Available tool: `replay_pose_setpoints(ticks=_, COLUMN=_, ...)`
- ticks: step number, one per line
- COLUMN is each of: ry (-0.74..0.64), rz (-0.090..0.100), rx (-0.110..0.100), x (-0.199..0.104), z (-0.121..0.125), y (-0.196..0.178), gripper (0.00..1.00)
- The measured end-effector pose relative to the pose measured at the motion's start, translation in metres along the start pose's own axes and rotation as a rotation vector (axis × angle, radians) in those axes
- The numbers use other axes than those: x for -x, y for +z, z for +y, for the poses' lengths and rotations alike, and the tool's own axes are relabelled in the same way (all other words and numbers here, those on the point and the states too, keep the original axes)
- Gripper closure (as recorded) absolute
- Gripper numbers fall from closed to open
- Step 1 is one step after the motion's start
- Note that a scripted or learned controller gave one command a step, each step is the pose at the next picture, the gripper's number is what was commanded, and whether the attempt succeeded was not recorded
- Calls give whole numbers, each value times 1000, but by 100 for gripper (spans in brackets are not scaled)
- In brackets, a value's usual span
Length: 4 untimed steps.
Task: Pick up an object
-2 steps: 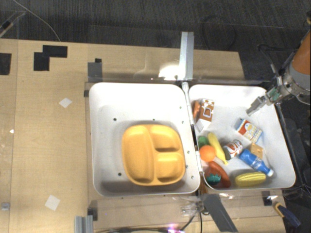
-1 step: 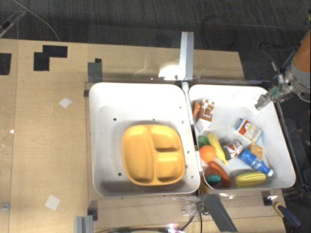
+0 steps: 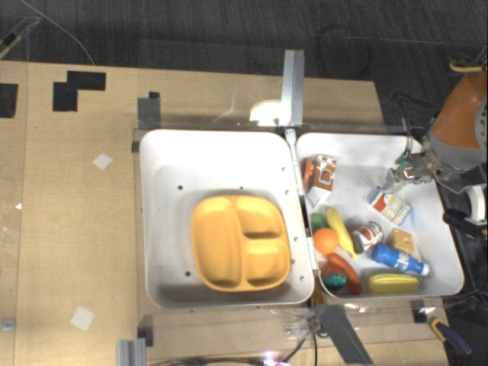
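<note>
The right bin (image 3: pixel 358 155) holds several toy foods. A small white and orange carton (image 3: pixel 390 207) lies near its right wall. My gripper (image 3: pixel 399 172) hangs just above and behind that carton, at the bin's back right, with nothing visibly in it. A brown and white carton (image 3: pixel 321 176) leans by the bin's left wall. Toward the front lie a banana (image 3: pixel 340 232), an orange (image 3: pixel 325 241), a small can (image 3: pixel 369 236), a tan box (image 3: pixel 402 242), a blue bottle (image 3: pixel 398 260) and a yellow corn cob (image 3: pixel 393 283).
The left bin (image 3: pixel 175 166) holds a yellow divided plate (image 3: pixel 239 241). A metal post (image 3: pixel 293 90) stands behind the wall between the bins. A red sausage (image 3: pixel 341 265) and a green piece (image 3: pixel 335 281) lie at the right bin's front left corner.
</note>
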State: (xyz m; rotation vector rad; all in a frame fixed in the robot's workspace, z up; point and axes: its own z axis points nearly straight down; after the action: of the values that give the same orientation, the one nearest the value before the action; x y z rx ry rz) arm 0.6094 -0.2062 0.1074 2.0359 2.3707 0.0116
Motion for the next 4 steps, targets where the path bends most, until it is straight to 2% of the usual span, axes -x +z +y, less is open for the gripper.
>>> replay_pose_setpoints(ticks=1, ry=-1, rz=2, rx=-4, x=-1, z=-1, y=2, gripper=0)
replay_pose_setpoints(ticks=2, ry=363, rz=3, rx=15, x=-9, z=-46, y=8, gripper=0)
replay_pose_setpoints(ticks=3, ry=427, rz=-6, rx=10, x=-42, z=-104, y=11, gripper=0)
replay_pose_setpoints(ticks=4, ry=427, rz=-5, rx=11, x=-42, z=-103, y=1, gripper=100)
